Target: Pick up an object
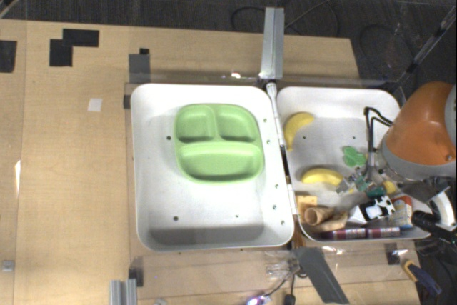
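The right bin (335, 98) holds a clutter of small things. A yellow banana-like piece (298, 126) lies near its left wall, and a second yellow one (321, 176) lies lower down. A small green item (352, 154) sits right of them. Along the front wall lie a tan cone (315, 213), a dark marker (368, 231) and a black-and-white item (378, 208). My gripper (360, 183) reaches down from the orange-banded wrist (421, 133) into this clutter, just right of the lower yellow piece and below the green item.
The left bin (153, 211) carries a light green divided plate (216, 141) in its upper middle. A metal post (272, 43) stands behind the wall between the bins. Wooden bench top (64, 175) stretches to the left. Cables lie on the dark floor behind.
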Robot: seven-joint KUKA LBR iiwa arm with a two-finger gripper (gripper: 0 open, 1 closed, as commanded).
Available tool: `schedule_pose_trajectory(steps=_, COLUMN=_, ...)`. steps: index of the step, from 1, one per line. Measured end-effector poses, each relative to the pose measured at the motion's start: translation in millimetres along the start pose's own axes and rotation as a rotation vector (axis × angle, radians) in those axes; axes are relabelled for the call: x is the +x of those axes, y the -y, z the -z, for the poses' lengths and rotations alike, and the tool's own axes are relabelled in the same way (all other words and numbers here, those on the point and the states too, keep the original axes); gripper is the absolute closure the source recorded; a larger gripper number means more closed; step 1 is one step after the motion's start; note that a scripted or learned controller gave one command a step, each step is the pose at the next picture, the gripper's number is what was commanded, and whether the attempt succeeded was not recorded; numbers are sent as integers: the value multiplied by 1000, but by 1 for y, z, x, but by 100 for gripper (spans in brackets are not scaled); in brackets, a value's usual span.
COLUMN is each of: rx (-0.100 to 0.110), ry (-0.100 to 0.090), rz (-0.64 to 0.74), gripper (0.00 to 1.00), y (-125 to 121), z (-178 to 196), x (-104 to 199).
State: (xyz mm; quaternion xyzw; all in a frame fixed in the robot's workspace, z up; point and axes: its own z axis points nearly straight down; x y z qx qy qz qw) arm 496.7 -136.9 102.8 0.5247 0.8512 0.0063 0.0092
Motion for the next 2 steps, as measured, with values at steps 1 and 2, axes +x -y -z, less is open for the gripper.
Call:
schedule_pose_trajectory(steps=1, rx=17, ry=-2, rz=-523, gripper=100, y=-45, z=82, x=43)
schedule_pose_trajectory(steps=2, rx=20, ry=-2, rz=-598, gripper=100, y=-132, z=80, x=37)
